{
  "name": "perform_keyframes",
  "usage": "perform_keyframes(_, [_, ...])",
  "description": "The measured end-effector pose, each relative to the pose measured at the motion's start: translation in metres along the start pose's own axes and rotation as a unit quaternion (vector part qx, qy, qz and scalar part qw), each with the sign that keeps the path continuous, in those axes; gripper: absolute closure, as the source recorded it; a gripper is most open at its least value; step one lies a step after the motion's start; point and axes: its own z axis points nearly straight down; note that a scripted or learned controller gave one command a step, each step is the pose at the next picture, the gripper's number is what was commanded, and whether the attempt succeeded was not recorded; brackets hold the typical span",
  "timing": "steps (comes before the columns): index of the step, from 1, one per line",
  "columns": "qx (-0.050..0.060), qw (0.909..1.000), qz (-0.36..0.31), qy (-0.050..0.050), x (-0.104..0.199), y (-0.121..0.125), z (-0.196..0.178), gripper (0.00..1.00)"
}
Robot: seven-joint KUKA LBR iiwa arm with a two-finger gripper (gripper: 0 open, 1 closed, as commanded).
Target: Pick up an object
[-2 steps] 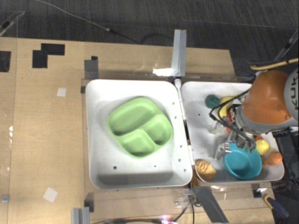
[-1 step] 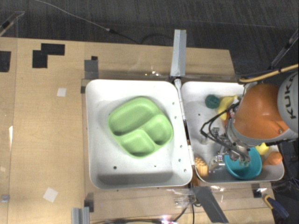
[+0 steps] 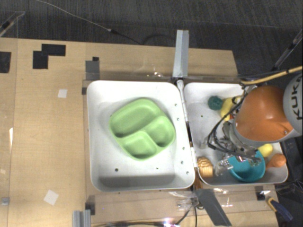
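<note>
My claw point(image 3: 235, 158) hangs low in the right bin point(image 3: 199, 98), above the blue bowl point(image 3: 247, 170), the likeliest pick since it lies nearest. My wrist hides the tips, so I cannot tell their state.

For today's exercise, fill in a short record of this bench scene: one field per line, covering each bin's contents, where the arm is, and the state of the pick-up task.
left bin: holds a green divided plate, lying flat
right bin: holds a teal ball, a yellow piece, a tan ridged object, a blue bowl, a yellow item, an orange item
arm: orange band over the right bin
gripper: low, beside the blue bowl; grasp cannot be judged
task state: no object seen lifted
</note>
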Motion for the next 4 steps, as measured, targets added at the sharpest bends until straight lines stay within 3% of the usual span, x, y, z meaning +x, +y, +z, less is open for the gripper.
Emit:
perform_keyframes(1, [-0.002, 0.9981, 0.061, 0.003, -0.071, -0.033, 0.004, 0.00])
perform_keyframes(3, [-0.002, 1.0000, -0.003, 0.002, -0.003, -0.033, 0.001, 0.00])
perform_keyframes(4, [-0.002, 0.9953, 0.096, 0.005, -0.065, -0.041, 0.004, 0.00])
